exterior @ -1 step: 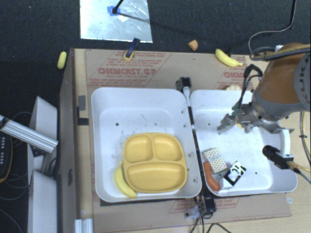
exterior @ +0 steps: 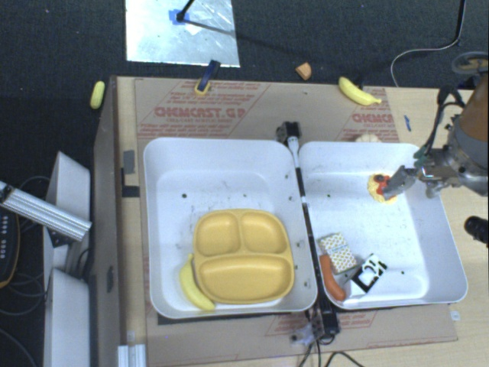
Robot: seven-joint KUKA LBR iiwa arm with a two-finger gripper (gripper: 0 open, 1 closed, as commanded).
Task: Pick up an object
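Note:
My gripper (exterior: 396,180) hangs over the upper right part of the right bin (exterior: 428,235), reaching in from the right. Its tip is right against a small yellow and red object (exterior: 377,186) lying on the bin floor; whether that object is gripped cannot be made out. Near the bin's front left corner lie an orange sausage-shaped toy (exterior: 331,276), a patterned block (exterior: 337,251) and a black and white piece (exterior: 370,272).
The left bin (exterior: 176,167) holds a yellow divided plate (exterior: 243,254) with a banana (exterior: 192,287) beside it. On the cardboard behind the bins lie another banana (exterior: 357,91), an orange bit (exterior: 304,70) and a blue-yellow tool (exterior: 206,76). A divider (exterior: 299,197) separates the bins.

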